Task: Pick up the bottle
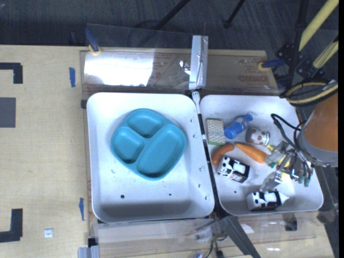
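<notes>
While no label reads clearly, bottle lies apart from pincer; grip unclear.

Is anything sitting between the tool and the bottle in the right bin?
Yes. The orange carrot and a small can lie between the tool at the lower right and the blue bottle near the bin's upper left; coming from above would avoid both.

The arm is cut off at the right edge; the tool's grip is unclear.
</notes>
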Robot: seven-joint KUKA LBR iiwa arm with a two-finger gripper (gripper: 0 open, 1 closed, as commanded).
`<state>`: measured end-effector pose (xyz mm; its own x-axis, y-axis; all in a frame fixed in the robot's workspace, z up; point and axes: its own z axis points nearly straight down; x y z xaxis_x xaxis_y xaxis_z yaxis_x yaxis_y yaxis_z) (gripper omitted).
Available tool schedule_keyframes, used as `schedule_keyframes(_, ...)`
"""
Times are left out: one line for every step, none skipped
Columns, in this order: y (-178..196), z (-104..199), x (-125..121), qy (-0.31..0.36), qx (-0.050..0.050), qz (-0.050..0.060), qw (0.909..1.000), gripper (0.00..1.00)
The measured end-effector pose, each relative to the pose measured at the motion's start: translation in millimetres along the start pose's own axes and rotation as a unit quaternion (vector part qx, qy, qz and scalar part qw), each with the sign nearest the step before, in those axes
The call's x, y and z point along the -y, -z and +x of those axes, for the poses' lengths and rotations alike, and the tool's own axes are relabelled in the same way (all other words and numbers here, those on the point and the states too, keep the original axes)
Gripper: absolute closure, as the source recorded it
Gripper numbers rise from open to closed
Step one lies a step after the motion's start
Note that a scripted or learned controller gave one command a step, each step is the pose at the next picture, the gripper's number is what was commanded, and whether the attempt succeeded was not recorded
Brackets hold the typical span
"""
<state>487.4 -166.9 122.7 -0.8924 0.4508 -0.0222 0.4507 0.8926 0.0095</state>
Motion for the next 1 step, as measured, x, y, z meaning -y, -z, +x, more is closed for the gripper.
schedule_keyframes(6.8,-10.9,25.2,0.131,-0.001,0.001,0.9914,0.00)
